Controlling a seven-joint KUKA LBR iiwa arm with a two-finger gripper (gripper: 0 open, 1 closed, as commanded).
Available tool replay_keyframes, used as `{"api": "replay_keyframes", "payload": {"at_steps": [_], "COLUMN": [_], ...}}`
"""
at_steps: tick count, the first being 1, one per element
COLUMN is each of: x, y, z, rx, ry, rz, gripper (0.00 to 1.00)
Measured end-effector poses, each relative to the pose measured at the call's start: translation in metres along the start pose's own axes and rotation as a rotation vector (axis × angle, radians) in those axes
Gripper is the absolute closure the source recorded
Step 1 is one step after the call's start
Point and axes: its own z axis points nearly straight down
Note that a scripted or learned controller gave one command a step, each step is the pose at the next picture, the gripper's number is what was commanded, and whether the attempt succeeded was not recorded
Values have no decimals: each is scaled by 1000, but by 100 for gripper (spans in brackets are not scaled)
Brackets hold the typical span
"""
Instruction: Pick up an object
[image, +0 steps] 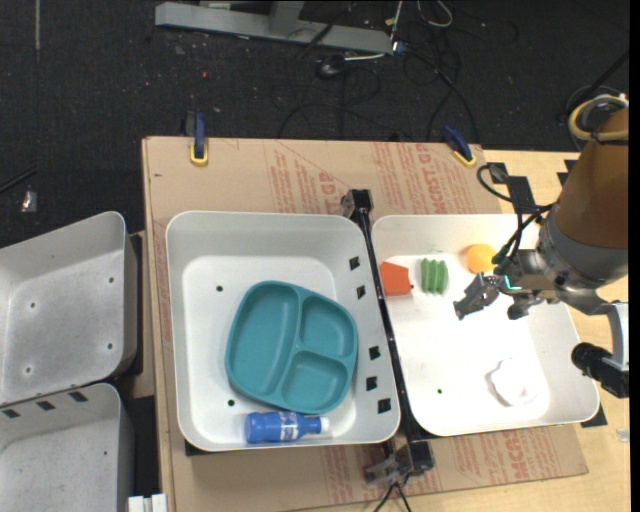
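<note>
— Beneath everything?
— Flat brown cardboard sheet (270, 170) with red print, pinned at the far edge by blue-and-yellow clamps (198, 138).
— Left of it?
— Spare white metal trays (60, 290) on speckled black floor (80, 90). Farther back, grey metal bar (270, 25) and loose black cables (440, 90).

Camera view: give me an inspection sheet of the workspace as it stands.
Surface: cardboard-covered bench bearing left bin and right bin.
Job's things: orange block, green piece, orange ball and white object in right bin; teal tray and blue bottle in left bin.
Clutter: nothing seen.
Grippers: gripper above right bin, nothing seen between fingers.
Cables: black cables by the arm.
Surroundings: dark floor, spare white bins at left.
</note>
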Motion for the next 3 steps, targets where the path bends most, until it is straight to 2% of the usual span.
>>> {"api": "replay_keyframes", "payload": {"at_steps": [1, 2, 3], "x": [0, 3, 1], "y": [0, 2, 1], "z": [0, 64, 107], "rx": [0, 6, 4], "ry": [0, 1, 1], "rz": [0, 2, 3], "gripper": [0, 0, 0]}}
